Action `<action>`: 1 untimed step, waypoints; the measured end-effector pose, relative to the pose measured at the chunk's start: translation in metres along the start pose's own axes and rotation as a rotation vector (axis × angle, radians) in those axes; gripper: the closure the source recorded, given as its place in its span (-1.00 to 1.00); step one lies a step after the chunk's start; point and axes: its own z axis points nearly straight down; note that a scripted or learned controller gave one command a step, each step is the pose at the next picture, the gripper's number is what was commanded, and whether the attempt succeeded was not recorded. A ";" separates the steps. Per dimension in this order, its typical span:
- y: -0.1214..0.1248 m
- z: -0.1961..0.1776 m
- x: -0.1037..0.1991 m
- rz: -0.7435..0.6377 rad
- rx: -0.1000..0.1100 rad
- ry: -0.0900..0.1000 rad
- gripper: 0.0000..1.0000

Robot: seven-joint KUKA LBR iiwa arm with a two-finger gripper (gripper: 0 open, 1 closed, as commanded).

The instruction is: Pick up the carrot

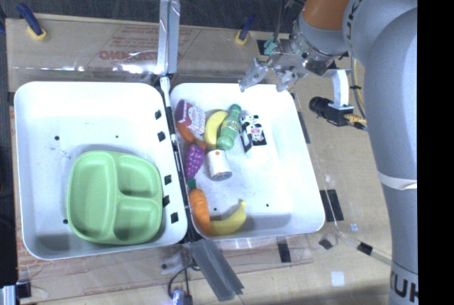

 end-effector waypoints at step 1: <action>-0.075 0.032 0.052 -0.024 0.001 0.000 -1.00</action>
